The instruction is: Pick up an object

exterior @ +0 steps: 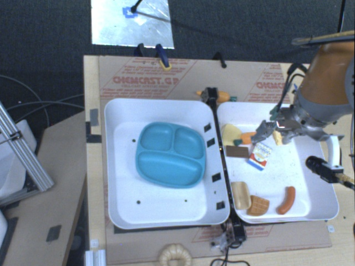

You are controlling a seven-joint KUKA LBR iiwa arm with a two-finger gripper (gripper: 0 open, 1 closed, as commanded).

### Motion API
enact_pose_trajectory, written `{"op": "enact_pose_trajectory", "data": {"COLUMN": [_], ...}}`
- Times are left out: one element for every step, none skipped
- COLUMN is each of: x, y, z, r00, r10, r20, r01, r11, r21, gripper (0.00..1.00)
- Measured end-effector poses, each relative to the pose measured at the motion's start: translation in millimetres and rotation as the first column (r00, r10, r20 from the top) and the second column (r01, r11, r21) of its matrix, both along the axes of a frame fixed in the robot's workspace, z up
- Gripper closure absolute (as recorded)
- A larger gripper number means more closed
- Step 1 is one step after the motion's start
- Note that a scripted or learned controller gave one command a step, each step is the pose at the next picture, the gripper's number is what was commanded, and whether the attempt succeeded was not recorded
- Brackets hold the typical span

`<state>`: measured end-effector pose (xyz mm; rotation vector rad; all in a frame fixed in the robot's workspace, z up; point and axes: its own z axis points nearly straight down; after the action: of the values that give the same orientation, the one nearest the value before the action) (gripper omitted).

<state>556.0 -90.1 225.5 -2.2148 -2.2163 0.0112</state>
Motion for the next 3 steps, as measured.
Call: {"op": "enact_pose_trajectory", "data": {"x": [3,4,-3], "y": [0,-2,7], "z": [6,-56,-112], "r00": [1.0,1.0,1.0], "r10": [0.002,0.0,0.001], "r20": [0.012,0.008,0.006], "r01": [-0.002,0.0,-0.001], "r11": [1.0,1.0,1.0], "r21": [-0.001,0.0,0.001], "gripper": [0.0,0.0,0.0]}}
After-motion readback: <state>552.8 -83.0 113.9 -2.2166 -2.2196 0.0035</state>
